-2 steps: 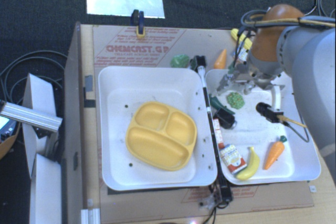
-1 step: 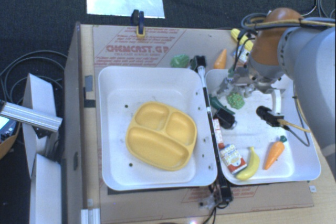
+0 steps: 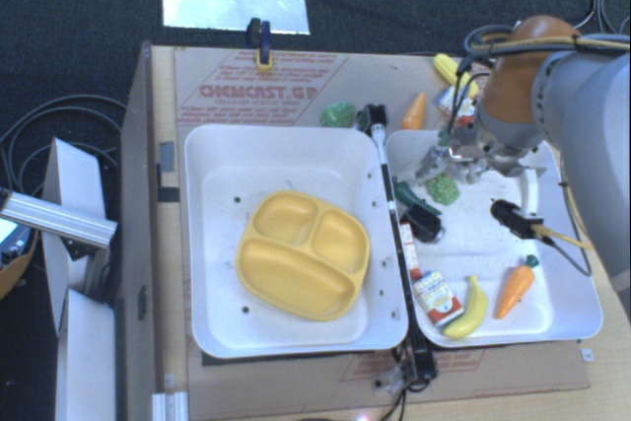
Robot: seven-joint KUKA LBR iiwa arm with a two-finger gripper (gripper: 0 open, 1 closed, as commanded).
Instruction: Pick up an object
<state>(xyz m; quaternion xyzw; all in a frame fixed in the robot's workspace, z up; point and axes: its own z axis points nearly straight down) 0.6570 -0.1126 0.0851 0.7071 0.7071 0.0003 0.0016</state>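
Observation:
My gripper hangs over the far left part of the right bin, just above a green broccoli-like toy. A black and green object lies a little nearer, by the bin's left wall. At the bin's near end lie a small red and white carton, a yellow banana and an orange carrot. I see nothing held in the gripper.
The left bin holds a yellow divided plate. Behind the bins, on the cardboard, lie a green toy, a small orange carrot and a yellow toy. The arm covers the right bin's far right corner.

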